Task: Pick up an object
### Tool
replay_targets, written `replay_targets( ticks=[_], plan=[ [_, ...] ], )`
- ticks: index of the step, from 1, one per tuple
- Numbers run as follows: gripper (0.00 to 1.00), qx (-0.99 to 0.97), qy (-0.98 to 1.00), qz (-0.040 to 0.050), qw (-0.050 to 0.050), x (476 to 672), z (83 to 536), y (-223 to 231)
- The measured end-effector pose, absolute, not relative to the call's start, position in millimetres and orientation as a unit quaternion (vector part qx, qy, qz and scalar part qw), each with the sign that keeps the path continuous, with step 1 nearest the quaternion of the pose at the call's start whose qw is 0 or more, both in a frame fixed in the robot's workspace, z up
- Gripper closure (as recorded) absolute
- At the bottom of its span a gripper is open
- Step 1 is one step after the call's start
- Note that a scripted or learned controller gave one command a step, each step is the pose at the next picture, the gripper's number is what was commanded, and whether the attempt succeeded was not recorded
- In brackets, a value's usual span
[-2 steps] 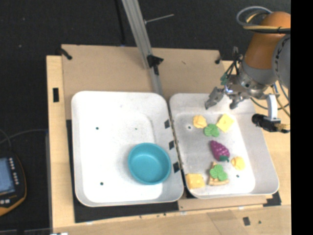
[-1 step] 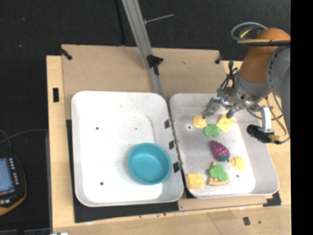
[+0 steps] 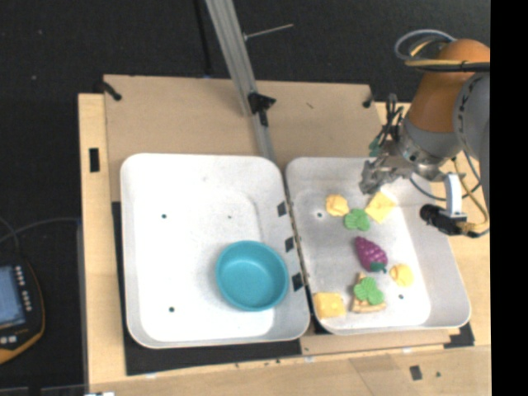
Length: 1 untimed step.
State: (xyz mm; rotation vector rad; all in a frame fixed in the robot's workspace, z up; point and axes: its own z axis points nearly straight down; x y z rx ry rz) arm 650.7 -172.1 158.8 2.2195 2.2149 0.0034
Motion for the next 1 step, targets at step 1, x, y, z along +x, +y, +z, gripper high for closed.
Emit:
replay_targets(
  ticks=[1],
  plan=[
    [1.0, 0.708, 0.706, 0.0005, 0.001, 653.2, 201.0, -177.0]
  ],
)
